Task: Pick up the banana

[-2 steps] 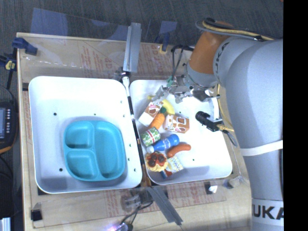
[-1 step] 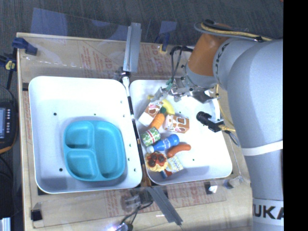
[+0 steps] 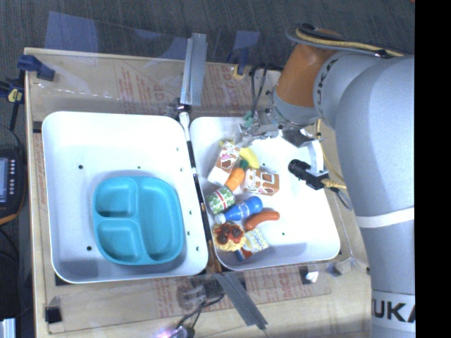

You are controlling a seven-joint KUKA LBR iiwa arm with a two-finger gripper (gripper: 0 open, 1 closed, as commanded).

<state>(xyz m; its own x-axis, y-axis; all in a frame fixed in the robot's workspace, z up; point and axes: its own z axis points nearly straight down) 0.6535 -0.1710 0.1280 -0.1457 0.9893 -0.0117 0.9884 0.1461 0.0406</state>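
Right now the arm is reaching in over the right bin, with its gripper hanging near the bin's far edge. Whether it is spread or pressed together I cannot tell, since the wrist is covering most of it and the metal parts are blurring together.

The banana is lying just below the gripper, wedged among the other toy food: a small carton is sitting on its left, a carrot is touching its lower end, and another printed box is lying just beside it. That crowding probably explains the approach from the bin's far side, where the banana's upper end is showing freest.

Nothing is being lifted yet, so the pick looks not yet done.

Meanwhile the left bin is holding a blue divided tray, well apart from the action.
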